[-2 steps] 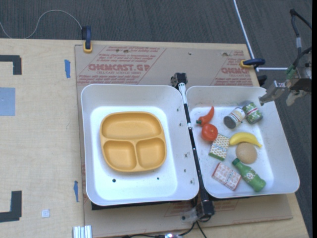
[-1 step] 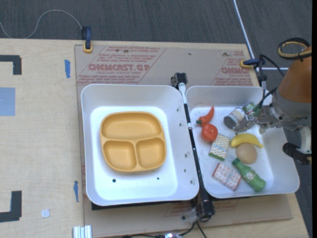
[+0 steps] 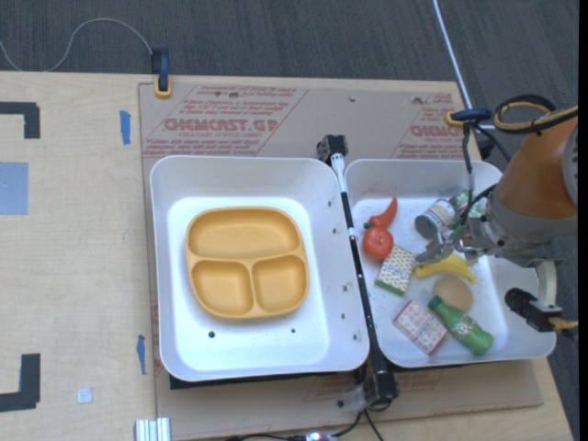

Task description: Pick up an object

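The right bin holds several small objects: a red chili pepper, a red tomato, a silver can, a yellow banana, a tan round piece, a green bottle and two patterned packets. My gripper reaches in from the right and hangs low between the can and the banana, just above the banana's upper edge. The wrist with its orange band covers the bin's right side.
The left bin holds an orange divided plate. A black divider clamp sits between the bins at the back. Cables loop above the wrist, and a black fitting juts over the right bin's rim.
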Motion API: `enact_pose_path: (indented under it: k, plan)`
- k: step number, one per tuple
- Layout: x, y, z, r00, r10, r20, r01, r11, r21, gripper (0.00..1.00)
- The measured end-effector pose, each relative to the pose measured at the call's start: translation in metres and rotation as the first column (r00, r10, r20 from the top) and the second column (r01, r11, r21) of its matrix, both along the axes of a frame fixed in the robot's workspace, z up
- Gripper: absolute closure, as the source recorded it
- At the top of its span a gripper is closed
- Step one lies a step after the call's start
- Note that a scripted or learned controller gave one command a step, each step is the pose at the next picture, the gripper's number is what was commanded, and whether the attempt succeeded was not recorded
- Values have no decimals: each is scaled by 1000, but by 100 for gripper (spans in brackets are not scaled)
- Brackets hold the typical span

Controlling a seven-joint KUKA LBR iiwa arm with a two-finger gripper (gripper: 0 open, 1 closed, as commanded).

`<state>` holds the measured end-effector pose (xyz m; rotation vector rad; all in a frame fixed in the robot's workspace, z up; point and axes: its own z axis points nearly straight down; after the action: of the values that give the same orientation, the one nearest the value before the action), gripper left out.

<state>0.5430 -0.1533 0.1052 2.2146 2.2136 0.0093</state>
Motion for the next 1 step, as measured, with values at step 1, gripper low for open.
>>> enact_pose_path:
  k: [1]
  plan:
    - [-22, 39, -6, 1000, 1, 19, 0, 1000, -3, 0]
